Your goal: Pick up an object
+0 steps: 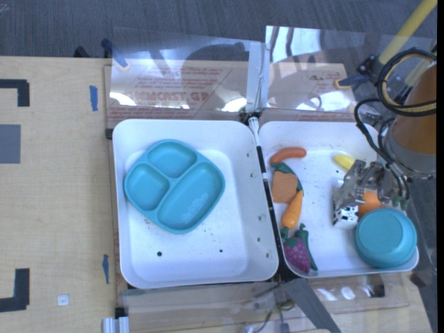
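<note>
carrot (293, 210) beside grapes (299, 254); gripper (349, 198) (grip state unclear) crowded by blue bowl (386, 238).

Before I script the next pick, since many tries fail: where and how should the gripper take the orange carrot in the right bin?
Grip the carrot across its thicker middle, coming straight down from above. It lies flat and slanted, narrow enough to span, with its upper end by the orange slab and its lower end near the purple grapes, so close the gripper crosswise to its length.
</note>
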`<state>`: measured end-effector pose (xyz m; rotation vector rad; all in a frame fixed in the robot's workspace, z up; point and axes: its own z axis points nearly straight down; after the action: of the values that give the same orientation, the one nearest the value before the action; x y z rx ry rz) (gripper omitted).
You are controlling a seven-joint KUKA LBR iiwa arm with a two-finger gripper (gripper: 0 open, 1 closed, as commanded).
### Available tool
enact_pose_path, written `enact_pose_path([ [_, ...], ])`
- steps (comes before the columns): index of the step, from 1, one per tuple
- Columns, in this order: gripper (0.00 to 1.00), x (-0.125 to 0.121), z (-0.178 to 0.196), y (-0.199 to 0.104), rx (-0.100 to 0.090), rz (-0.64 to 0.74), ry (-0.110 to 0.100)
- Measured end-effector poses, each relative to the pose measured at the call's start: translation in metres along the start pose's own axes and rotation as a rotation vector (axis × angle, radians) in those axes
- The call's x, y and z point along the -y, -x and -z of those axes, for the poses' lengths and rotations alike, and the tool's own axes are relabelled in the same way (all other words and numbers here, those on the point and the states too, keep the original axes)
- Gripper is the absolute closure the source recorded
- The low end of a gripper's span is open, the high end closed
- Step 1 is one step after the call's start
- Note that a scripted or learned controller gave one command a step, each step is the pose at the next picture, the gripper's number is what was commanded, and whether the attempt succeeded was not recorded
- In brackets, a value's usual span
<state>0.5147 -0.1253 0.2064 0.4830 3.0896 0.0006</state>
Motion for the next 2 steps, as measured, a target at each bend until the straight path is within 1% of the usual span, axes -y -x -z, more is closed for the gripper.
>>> enact_pose_path([
  [1, 0.00, 0.002, -0.003, -0.002, -0.007, -0.003, -0.002],
  [2, 0.00, 0.041, -0.095, 0.005, -0.002, -0.032, 0.001],
])
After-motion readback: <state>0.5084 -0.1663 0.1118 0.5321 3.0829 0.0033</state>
